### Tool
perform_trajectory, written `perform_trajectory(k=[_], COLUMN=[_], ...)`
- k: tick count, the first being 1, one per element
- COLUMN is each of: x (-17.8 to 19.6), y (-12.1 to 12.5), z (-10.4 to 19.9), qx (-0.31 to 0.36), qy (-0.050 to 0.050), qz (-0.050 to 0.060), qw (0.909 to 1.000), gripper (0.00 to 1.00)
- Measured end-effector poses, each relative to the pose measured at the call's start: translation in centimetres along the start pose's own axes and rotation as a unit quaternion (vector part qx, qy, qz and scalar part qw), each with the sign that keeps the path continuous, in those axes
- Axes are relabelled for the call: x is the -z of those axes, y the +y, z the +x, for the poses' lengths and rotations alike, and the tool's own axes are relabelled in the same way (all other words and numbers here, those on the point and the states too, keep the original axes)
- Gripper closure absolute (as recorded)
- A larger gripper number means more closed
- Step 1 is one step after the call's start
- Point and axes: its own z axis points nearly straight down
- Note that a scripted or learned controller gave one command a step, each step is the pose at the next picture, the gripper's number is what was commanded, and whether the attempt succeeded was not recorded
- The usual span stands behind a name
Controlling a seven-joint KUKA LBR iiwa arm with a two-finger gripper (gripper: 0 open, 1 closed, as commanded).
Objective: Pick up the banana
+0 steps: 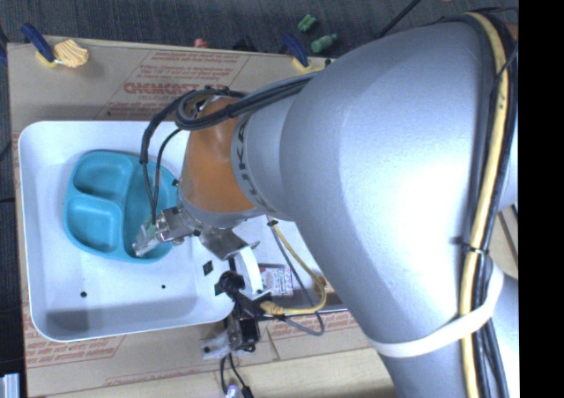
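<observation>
Camera view: grey arm [388, 185] fills right and centre of frame, orange band [211, 167] above wrist. Pincer [152, 238] at centre-left, over right rim of blue divided tray [101, 202] in left white bin [53, 299]; its state cannot tell. Banana can't be made out. Bare bin floor lower left, desk [132, 70] edge upper left.

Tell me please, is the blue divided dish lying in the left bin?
Yes, the blue divided dish lies inside the left white bin, near the gripper.
</observation>
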Motion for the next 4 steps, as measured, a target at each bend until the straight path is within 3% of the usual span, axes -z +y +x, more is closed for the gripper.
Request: perform_trajectory(k=[1, 2, 3, 4], x=[8.5, 8.4, 13.1, 12.7], y=[-6.1, -5.2, -0.6, -5.8], z=[-7.3, -3.9, -12.5, -10.3], qx=[0.147, -0.021, -0.044, 0.194], qy=[-0.001, 0.0, 0.0, 0.0], qz=[0.0, 0.0, -0.001, 0.001], qw=[0.9891, 0.9998, 0.999, 0.9811], gripper=[0.0, 0.0, 0.0, 0.0])
